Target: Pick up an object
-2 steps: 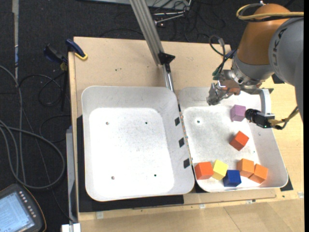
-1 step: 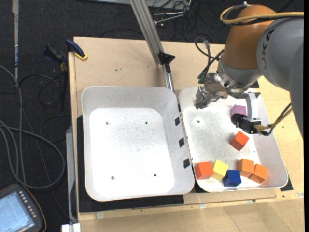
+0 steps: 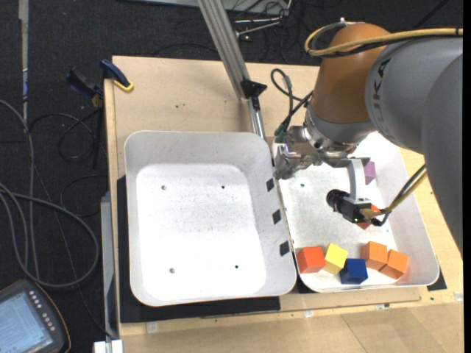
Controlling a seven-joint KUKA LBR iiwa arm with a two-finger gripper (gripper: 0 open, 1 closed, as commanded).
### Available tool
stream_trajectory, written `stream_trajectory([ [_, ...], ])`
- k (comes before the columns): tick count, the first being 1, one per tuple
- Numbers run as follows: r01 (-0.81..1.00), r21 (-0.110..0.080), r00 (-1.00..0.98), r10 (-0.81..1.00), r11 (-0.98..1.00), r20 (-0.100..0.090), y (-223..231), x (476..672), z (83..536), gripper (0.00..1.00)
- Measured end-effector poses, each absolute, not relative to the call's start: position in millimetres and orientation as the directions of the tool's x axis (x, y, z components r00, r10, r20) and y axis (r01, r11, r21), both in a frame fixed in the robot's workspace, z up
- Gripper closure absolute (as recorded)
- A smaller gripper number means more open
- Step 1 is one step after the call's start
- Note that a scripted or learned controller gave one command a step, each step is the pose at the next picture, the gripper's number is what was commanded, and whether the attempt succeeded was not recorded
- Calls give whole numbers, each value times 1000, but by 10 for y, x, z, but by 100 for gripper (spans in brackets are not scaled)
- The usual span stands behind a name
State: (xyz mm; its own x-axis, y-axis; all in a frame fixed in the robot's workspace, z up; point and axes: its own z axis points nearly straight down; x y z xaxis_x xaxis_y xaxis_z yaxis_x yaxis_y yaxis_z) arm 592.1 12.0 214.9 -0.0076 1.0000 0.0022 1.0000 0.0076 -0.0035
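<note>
The grey two-finger gripper (image 3: 282, 165) hangs over the left rim of the right-hand shallow white plastic bin (image 3: 313, 219), close to that bin's far left corner; nothing shows in its grasp, and from this angle I cannot tell whether it is spread or closed. The grey arm with the orange band (image 3: 353, 65) reaches it from above the bin's far right part.

A small lilac block (image 3: 369, 170) lies near the bin's right wall, partly behind the wrist hardware. A small red piece (image 3: 364, 223) sits nearer the middle of the bin. Along the near edge stands a row of cubes: an orange cube (image 3: 310, 258) at the near left corner, a yellow cube (image 3: 335, 256) touching it, a blue cube (image 3: 354, 271) just beside the yellow one, then two more orange cubes (image 3: 386, 258) together by the near right corner.

The left-hand white bin (image 3: 134, 197) adjoins the right one. Both rest on the pale wooden bench (image 3: 184, 87), with a blue-and-yellow clamp (image 3: 110, 76) at its far left corner.
</note>
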Motion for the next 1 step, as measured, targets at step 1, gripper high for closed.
stream_trajectory([
  [1,1000,-2,-7,1000,7,2,483,5681,2246,100],
])
